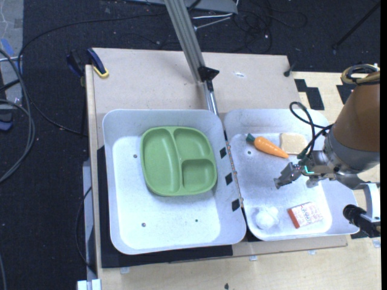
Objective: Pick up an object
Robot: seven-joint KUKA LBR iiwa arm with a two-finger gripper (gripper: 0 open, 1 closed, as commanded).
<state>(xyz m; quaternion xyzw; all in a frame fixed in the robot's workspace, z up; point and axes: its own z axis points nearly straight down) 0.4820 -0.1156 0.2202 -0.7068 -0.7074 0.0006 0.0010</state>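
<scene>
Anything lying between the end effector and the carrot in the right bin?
Nothing. In the camera view, only bare white bin floor separates the end effector from the carrot. The beige block sits beside the carrot, off that line.

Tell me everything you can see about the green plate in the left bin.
The green plate is a rounded-square tray, seemingly matte plastic, pale green all over. Raised ridges split it into three compartments: one long section on its left side and two smaller ones on its right. All three hold nothing. It lies flat, right way up, turned slightly askew, in the upper middle of the left bin, resting on the bin's floor. Nothing else touches it.
</scene>
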